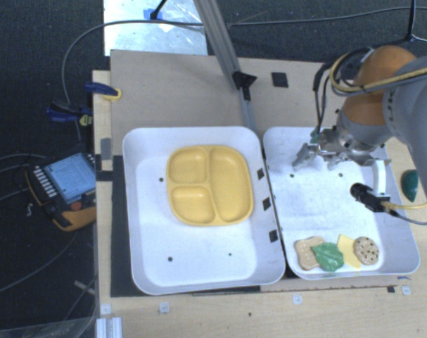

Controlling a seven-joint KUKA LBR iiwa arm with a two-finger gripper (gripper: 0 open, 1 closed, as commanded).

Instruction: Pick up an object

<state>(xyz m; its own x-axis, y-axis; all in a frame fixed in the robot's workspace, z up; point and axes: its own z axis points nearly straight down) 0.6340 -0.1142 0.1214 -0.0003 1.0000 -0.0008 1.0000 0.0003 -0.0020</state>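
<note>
hovering over the right bin [410,259]'s far part, your gripper [319,153] carries nothing; you cannot tell its state. the toast [309,252], green leaf [328,257], cheese [349,249] and cookie [366,250] lie along its near edge.

Even, bright overhead light, soft shadows, slight graininess, mild glare on bins [199,273].
</note>
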